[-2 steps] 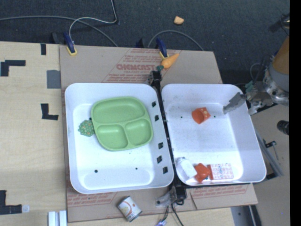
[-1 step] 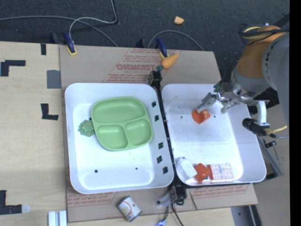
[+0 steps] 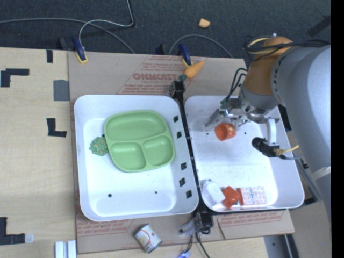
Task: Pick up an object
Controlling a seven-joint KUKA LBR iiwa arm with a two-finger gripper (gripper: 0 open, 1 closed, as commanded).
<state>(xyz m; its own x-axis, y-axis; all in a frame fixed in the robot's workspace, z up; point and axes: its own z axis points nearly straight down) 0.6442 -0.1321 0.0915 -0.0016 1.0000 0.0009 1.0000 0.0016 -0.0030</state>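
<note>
Red object (image 3: 226,131) between the fingers of the gripper (image 3: 228,123), arm bent over right bin (image 3: 244,171).

Light is even and fairly bright, falling from above, so the two white bins (image 3: 134,208) look pale and slightly washed out, while the dark floor (image 3: 161,4) past the counter (image 3: 32,160) stays dim. Shadows are soft and short, tucked under the green plate (image 3: 140,140). The picture is low in resolution, with soft edges and the near arm (image 3: 306,90) blurred.
</note>
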